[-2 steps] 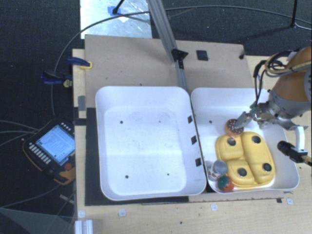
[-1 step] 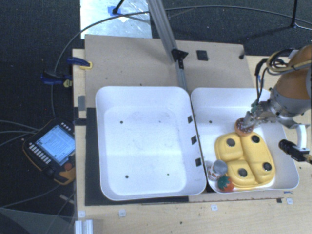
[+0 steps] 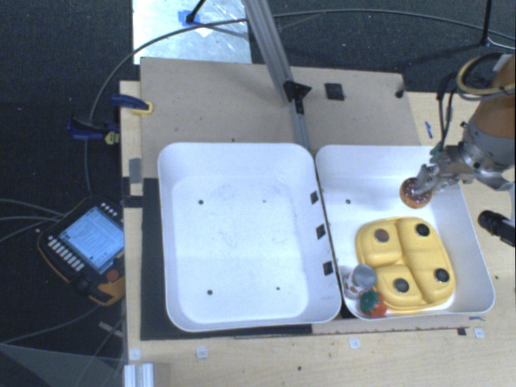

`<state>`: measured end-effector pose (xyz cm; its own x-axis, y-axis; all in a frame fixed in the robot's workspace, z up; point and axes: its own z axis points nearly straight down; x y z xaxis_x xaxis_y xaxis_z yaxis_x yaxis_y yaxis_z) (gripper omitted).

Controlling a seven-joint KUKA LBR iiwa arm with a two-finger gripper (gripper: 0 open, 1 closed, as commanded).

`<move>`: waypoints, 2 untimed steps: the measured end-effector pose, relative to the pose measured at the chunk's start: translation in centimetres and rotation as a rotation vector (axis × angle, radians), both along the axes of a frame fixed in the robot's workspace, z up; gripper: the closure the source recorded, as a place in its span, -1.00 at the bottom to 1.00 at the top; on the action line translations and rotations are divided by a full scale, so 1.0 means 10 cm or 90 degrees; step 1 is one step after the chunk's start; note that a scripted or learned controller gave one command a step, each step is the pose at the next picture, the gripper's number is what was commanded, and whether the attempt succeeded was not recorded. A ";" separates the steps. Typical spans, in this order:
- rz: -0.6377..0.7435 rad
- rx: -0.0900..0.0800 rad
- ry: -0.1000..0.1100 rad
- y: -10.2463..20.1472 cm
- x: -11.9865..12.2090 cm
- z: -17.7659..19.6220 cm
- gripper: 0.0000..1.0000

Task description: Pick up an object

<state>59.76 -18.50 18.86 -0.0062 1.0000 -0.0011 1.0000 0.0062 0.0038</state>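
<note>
Seen from above, the gripper [image 3: 426,182] hangs over the right bin [image 3: 355,176] near its far right wall; whether its fingers are spread cannot be told. A small brownish round object [image 3: 414,193] sits at its tip. A yellow four-lobed object [image 3: 405,262] fills the near corner. The left bin [image 3: 238,236] offers open floor.

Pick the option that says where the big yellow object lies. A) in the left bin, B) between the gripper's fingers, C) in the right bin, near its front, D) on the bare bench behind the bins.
C: the yellow object lies on the floor of the right bin, toward the front edge, with the gripper apart from it, farther back.
</note>
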 end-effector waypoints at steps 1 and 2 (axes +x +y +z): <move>0.000 0.000 -0.001 0.00 0.01 0.38 1.00; 0.001 0.000 -0.002 0.00 0.03 0.92 1.00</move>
<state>60.04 -18.48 28.10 -0.0072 1.0000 -0.0016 1.0000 0.0072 0.0063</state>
